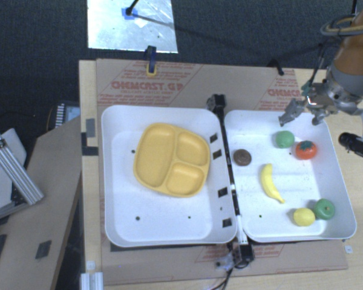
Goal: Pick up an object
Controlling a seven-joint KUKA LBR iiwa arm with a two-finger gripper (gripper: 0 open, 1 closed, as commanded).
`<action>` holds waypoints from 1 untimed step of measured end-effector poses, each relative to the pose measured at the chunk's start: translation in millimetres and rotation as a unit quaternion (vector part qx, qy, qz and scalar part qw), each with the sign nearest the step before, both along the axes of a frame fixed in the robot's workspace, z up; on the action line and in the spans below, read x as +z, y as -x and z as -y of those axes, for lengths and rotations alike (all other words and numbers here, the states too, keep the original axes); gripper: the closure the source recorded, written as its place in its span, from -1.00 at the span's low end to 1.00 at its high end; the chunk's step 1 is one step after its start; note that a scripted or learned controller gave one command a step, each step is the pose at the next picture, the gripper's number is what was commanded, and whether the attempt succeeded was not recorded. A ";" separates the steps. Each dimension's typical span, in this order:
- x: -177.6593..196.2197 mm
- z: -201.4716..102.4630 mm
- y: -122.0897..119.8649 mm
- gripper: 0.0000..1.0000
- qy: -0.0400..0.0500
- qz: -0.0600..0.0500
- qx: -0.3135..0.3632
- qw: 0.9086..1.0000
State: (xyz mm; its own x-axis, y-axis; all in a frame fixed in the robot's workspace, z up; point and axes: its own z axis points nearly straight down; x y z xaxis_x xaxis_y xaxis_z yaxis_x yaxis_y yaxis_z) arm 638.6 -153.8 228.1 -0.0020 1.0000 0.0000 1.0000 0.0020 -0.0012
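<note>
The right bin (pixel 333 180) holds a green round fruit (pixel 284 139), a red tomato (pixel 306 150), a brown disc (pixel 242 157), a yellow banana (pixel 271 183), a yellow lemon (pixel 304 217) and a green apple (pixel 325 208). My gripper (pixel 304 113) hangs above the bin's far edge, just beyond the green fruit and the tomato. Its two fingers (pixel 288 115) stand spread apart with nothing between them.
The left bin (pixel 118 180) holds a yellow divided plate (pixel 171 159). Black clips run along the divider (pixel 225 162) between the bins. A shiny sheet (pixel 132 17) lies on the dark floor beyond the bench.
</note>
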 end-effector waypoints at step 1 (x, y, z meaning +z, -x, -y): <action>-63.0 0.8 -0.2 -1.00 0.000 -0.001 -0.001 1.000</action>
State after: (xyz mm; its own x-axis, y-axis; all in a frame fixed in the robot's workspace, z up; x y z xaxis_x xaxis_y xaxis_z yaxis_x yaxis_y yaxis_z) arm 638.8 -154.6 165.1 -0.0006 1.0000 0.0005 1.0000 0.0006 -0.0031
